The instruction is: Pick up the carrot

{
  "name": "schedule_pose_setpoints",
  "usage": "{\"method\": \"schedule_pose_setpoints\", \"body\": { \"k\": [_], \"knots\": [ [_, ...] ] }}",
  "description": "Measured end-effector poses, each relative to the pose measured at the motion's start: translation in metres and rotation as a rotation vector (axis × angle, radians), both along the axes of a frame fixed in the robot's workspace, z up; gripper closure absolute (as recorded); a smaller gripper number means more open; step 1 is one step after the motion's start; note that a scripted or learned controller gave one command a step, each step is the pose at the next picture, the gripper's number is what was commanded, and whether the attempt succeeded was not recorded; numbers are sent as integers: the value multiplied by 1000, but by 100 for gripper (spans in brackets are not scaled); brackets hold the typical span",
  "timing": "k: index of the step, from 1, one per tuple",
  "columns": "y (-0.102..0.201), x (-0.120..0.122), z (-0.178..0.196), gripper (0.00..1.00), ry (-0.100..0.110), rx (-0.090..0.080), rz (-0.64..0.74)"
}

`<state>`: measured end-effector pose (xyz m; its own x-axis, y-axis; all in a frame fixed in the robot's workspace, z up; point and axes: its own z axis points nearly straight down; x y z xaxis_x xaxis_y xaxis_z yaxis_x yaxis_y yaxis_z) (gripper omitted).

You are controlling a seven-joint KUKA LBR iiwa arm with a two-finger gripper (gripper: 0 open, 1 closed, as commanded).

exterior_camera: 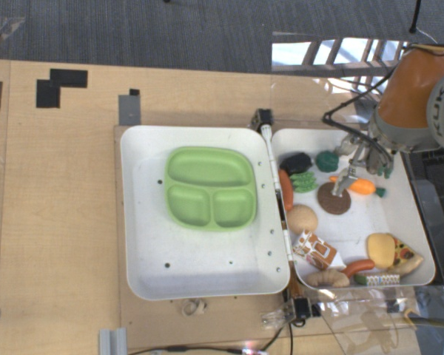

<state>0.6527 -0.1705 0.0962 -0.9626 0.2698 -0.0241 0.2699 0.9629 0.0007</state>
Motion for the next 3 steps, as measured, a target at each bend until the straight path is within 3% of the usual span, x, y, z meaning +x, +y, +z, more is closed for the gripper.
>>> {"method": "schedule_pose_setpoints", "body": {
  "k": [1, 2, 3],
  "knots": [
    [6, -29, 1, 0, -8, 4, -135],
    [34, -60, 1, 0, -7, 4, -172],
    [20, -4, 0, 0, -4, 13, -442]
  ]
}}
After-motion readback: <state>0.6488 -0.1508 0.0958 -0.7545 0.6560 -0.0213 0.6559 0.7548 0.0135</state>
